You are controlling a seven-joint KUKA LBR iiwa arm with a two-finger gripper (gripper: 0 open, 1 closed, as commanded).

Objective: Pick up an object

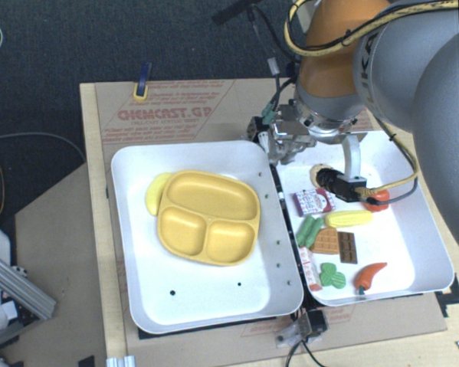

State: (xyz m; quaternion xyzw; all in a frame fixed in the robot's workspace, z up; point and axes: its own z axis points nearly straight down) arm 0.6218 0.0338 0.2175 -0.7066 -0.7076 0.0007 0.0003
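My gripper [286,148] hangs low over the far left corner of the right bin [416,230], close to the wall between the two bins. I see nothing held in it. Toy foods lie in the right bin in front of it: a red and white packet [312,202], a yellow corn cob [349,219], a green pod [309,231], a brown waffle [325,242], a dark chocolate bar [347,247], a red chili [370,273] and a green broccoli piece [332,276]. A round tan cookie [318,172] is partly hidden by the wrist.
The left bin [141,245] holds a yellow divided tray [208,216] with a yellow piece [155,192] sticking out from under its left side. The grey arm covers the far right of the scene. A cardboard sheet [164,105] lies behind the bins.
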